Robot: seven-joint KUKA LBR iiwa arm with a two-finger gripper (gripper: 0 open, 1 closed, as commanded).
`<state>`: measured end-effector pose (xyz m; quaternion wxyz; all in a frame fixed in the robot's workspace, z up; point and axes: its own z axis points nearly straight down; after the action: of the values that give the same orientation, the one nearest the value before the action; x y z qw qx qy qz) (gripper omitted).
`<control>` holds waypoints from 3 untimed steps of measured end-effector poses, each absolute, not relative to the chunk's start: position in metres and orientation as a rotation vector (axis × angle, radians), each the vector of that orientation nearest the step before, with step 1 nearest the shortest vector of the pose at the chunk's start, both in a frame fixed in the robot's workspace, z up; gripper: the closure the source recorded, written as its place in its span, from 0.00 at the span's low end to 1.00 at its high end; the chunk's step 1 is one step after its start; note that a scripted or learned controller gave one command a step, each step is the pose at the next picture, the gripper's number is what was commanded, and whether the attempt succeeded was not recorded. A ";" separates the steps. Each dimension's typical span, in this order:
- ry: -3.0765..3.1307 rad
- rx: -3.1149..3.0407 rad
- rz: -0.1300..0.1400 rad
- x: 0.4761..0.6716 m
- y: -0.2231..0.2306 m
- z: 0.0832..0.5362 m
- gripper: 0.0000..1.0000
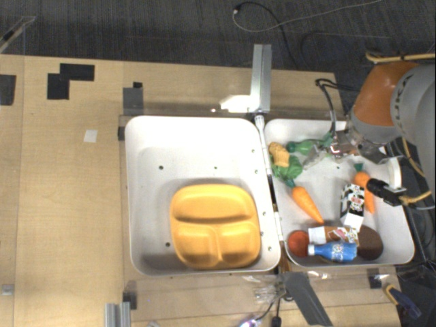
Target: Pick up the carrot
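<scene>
The carrot (307, 204) is orange and tapered. It lies slanted on the floor of the right bin (402, 231), left of centre, with nothing touching it from above. My gripper (332, 146) hangs over the bin's far part, up and to the right of the carrot and well apart from it. It sits close to a green leafy item (304, 146). The grey arm with its orange band (377, 103) comes in from the right.
The right bin also holds a corn cob (278, 154), a black-and-white carton (353, 206), a second orange piece (365, 186), a red tomato (297, 241), a blue-and-white bottle (334, 251) and a brown lump (370, 242). A yellow divided tray (214, 224) lies in the left bin (146, 148).
</scene>
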<state>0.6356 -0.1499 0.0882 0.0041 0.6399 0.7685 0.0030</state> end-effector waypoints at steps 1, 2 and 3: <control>2.487 1.917 0.018 0.573 -0.198 0.089 0.00; 2.663 1.653 0.005 0.590 -0.133 0.145 0.00; 2.852 1.305 0.004 0.582 -0.101 0.147 0.00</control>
<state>0.5821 -0.1009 0.1468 0.0025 0.4161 0.9093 0.0012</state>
